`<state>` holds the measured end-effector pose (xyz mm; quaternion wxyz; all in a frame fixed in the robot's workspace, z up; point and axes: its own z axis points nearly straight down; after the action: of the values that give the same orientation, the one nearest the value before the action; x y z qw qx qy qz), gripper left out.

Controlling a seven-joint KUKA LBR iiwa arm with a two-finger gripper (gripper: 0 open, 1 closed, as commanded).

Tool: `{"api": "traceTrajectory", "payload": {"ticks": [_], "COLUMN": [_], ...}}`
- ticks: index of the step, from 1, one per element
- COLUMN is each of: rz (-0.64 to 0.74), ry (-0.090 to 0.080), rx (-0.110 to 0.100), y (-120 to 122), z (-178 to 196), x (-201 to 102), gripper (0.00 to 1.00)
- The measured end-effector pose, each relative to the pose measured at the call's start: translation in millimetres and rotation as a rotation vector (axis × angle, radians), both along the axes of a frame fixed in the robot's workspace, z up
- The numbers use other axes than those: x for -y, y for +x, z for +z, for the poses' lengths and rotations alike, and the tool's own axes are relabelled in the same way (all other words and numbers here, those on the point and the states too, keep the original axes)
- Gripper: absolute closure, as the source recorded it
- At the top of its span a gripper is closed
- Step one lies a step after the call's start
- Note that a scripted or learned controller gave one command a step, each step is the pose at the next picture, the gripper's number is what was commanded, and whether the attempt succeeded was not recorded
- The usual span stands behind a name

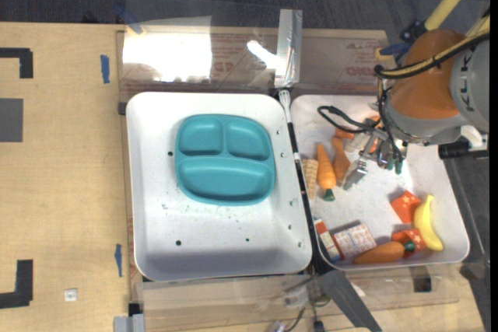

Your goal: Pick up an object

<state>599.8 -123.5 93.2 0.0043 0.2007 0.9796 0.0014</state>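
Note:
In the right bin (455,190), my gripper (354,173) hangs low over the white floor, pointing down and to the left. An orange carrot (324,166) with a green tip lies just left of it, and a second orange piece (342,151) sits just above-left of the gripper. A pale yellow corn cob (310,177) lies by the bin's left wall. I see nothing held in the gripper. The grey arm with its orange band (426,85) reaches in from the upper right, with black cable looped beside it.
A banana (429,223) and a red piece (405,205) lie at the right bin's lower right. A small printed box (347,239) and another carrot (380,252) lie along its front wall. The left bin (148,229) holds a teal divided plate (226,158).

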Motion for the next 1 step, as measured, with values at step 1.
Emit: {"api": "traceTrajectory", "payload": {"ticks": [1], "rz": [0.014], "ry": [-0.003], "rx": [0.003], "y": [22.7], "z": [-4.4], "x": [-27.8], "gripper": [0.00]}}
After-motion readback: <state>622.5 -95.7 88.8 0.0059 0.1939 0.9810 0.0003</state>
